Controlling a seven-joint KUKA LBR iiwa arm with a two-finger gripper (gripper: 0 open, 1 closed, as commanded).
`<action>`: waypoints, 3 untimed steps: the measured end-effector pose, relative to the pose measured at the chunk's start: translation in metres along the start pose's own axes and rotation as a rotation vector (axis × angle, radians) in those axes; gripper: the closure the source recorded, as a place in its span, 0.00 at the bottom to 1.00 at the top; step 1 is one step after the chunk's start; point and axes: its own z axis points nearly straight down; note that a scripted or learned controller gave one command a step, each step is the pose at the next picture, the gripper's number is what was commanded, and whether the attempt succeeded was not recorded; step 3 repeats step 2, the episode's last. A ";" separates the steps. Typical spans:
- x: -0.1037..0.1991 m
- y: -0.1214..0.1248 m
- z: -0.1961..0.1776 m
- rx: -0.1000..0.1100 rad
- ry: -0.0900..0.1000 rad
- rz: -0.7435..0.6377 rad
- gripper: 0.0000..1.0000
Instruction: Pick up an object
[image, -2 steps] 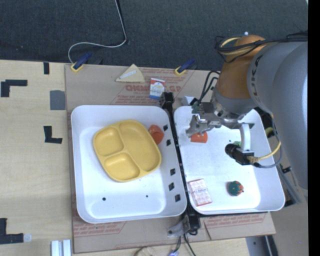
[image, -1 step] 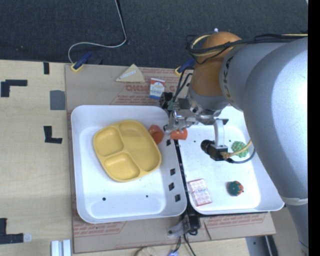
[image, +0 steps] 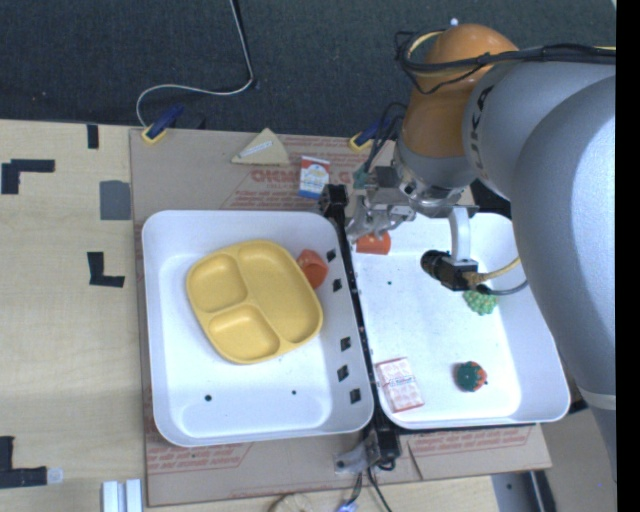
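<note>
Nearest, a red-and-white packet (image: 398, 384) is seen in the right bin (image: 535, 385), while far-left there the gripper (image: 376, 226) is clamped on an orange block (image: 373, 242).

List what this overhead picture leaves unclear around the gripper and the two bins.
- Gripper: its fingers are lost in wrist hardware and cables in the camera view.
- Orange block: it sits right beneath the gripper; held or just lying there, unclear.
- Orange cup: partly hidden by the yellow tray.
- Right bin: its far-right side is covered by the grey arm.
</note>
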 end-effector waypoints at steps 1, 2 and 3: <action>-0.034 0.008 0.030 0.003 -0.001 0.002 1.00; 0.019 -0.009 0.042 0.003 0.002 0.000 1.00; 0.019 -0.009 0.042 0.003 0.002 0.000 1.00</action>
